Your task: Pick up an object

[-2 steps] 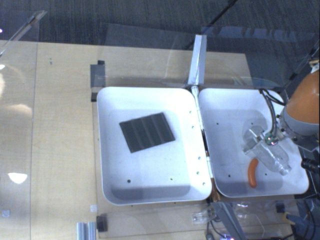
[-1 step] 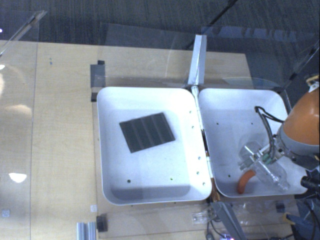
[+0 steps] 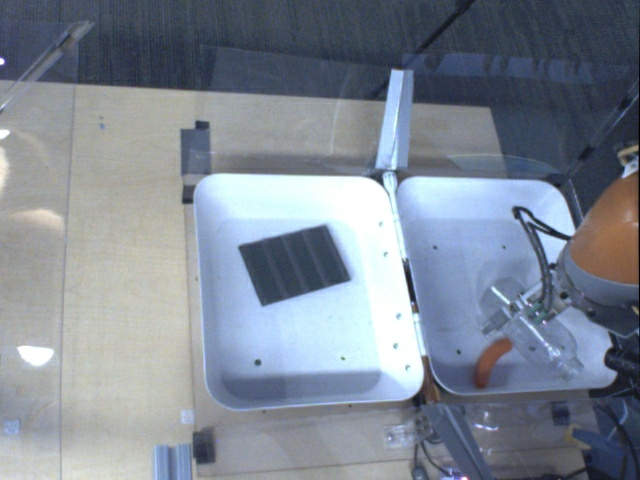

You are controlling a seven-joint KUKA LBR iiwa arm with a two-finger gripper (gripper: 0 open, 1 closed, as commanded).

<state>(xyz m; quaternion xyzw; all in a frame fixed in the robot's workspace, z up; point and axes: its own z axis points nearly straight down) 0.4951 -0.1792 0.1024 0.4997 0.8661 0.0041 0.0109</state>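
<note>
Your pincer [image 3: 528, 320] hangs low in the right bin [image 3: 450, 218], just beside the orange sausage-like object [image 3: 490, 362]; whether it is open, you cannot tell. Nothing is lifted yet; grasping remains.

Wooden bench [image 3: 120, 268] bearing two white bins [image 3: 215, 358]

The two bins, the left bin [image 3: 215, 298] and the right bin [image 3: 450, 218], are plain white. A dark grey ribbed mat [image 3: 295, 265] shows lengthwise stripes. A small sausage-shaped object [image 3: 490, 362] is orange-red. The worktop [image 3: 120, 268] is pale wood-toned. The arm [image 3: 610, 243] carries an orange band over grey. The claw [image 3: 530, 323] looks silvery and translucent.
</note>
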